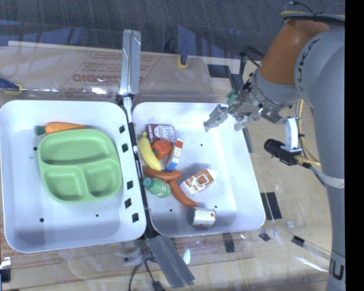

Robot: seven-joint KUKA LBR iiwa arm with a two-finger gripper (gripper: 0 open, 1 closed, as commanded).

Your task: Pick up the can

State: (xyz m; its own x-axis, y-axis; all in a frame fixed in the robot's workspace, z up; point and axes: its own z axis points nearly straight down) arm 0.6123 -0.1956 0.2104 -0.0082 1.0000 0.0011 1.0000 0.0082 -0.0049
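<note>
The can [203,217] is a short silver tin lying on its side near the front wall of the right bin [242,180]. My gripper [225,122] hangs over the far right corner of that bin, well behind the can and apart from it. Its fingers are spread open with nothing between them. The grey arm with its orange band [288,50] comes in from the right.
A banana [148,153], a maroon packet [161,131], a red toy [161,149], a sausage [164,175], a green bottle [158,188] and an orange-white carton [200,180] crowd the right bin's left half. The left bin [18,223] holds a green divided plate [79,162] and a carrot [64,127].
</note>
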